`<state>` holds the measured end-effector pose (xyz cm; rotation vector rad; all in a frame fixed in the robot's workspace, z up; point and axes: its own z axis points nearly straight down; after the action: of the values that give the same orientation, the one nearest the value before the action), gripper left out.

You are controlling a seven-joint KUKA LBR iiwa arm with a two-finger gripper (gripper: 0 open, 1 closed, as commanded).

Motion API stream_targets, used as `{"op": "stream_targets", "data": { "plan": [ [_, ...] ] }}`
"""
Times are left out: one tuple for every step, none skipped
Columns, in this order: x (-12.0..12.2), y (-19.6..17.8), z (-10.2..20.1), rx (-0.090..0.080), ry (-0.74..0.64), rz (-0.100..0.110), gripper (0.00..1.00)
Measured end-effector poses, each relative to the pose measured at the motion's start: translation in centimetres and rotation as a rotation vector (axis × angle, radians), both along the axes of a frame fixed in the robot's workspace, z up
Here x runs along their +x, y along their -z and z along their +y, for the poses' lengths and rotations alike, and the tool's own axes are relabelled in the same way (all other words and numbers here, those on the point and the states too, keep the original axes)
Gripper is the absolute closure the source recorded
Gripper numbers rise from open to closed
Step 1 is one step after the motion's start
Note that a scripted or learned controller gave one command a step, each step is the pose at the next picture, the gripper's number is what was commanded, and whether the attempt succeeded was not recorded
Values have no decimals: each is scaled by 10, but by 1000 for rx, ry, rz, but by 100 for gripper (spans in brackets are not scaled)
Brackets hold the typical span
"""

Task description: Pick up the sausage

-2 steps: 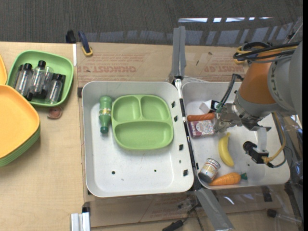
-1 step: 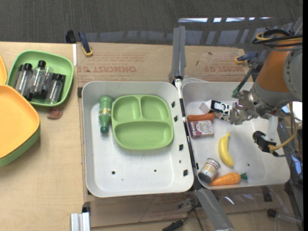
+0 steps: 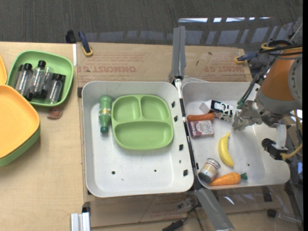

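From above, the sausage lies in the right bin, close to its left wall, touching the top of a maroon packet. The hand sits over that bin near a black-and-white carton; whether it is open or closed I cannot tell. A banana, tin and carrot lie lower down
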<state>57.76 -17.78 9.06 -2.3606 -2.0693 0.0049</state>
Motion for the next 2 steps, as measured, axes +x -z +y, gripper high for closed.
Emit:
{"op": "stream_targets", "data": {
  "plan": [
    [17,-2,-27,-2,-141,-5,100],
    [82,-71,-42,-2,-21,-5,100]
  ]
}}
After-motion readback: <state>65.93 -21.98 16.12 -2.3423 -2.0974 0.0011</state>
